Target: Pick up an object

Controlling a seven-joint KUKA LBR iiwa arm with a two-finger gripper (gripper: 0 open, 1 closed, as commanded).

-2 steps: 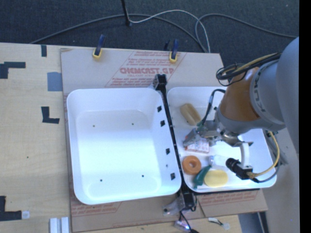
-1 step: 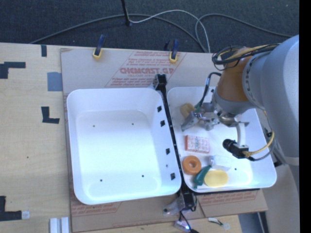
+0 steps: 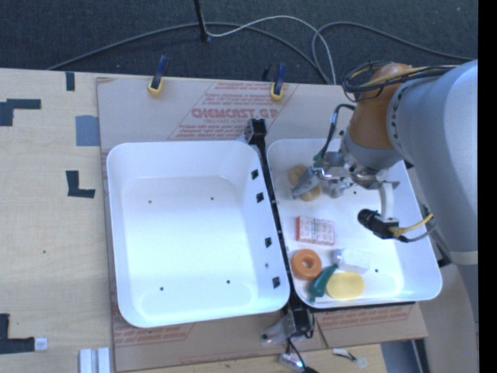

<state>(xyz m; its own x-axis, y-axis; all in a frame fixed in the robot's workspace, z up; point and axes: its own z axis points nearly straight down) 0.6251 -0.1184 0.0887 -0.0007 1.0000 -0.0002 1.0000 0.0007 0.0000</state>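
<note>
Red print reading "CHEMCAST GP" is seen on the cardboard sheet behind the right bin. Inside that bin, the gripper is lowered at the far-left corner, touching a tan object; its grasp cannot be judged. A red-and-white packet lies mid-bin, open floor beside it.

Grey arm reaches leftward, pincer lowered, fingers seemingly parted.

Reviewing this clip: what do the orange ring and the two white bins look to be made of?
Orange ring: probably rubber or soft plastic; matte, even colour, rounded edges, no glare. Left bin and right bin: likely moulded plastic, smooth and semi-glossy, judging by soft highlights and rounded rims. Neither material is certain from this view.
</note>
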